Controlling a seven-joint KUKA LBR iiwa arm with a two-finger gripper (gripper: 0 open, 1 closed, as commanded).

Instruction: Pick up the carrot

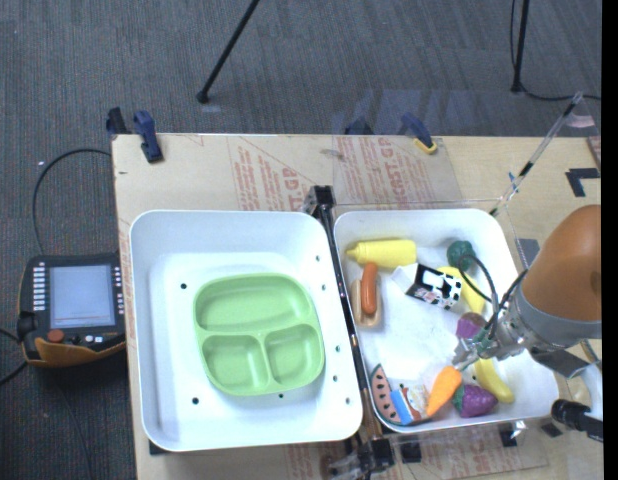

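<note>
Approach is the step in hand: the gripper hangs low in the right bin, just above and to the right of the carrot, which lies tilted near the bin's front edge with its thick end up toward the fingers. The carrot sits between a watermelon slice on its left and a purple piece on its right, with a banana close by, so the spot is crowded. The fingers look slightly spread, with nothing between them, though they are small and blurred against the clutter (I would not swear to it). By my judgement the carrot is not yet gripped; the next move calls for a short drop down and to the left, with the fingers set across the carrot's body rather than along it, and clear of the purple piece. The arm's orange band is cut off at the right edge. The wrist hides part of the bin behind it, and the carrot's lower tip is hard to make out.
</note>
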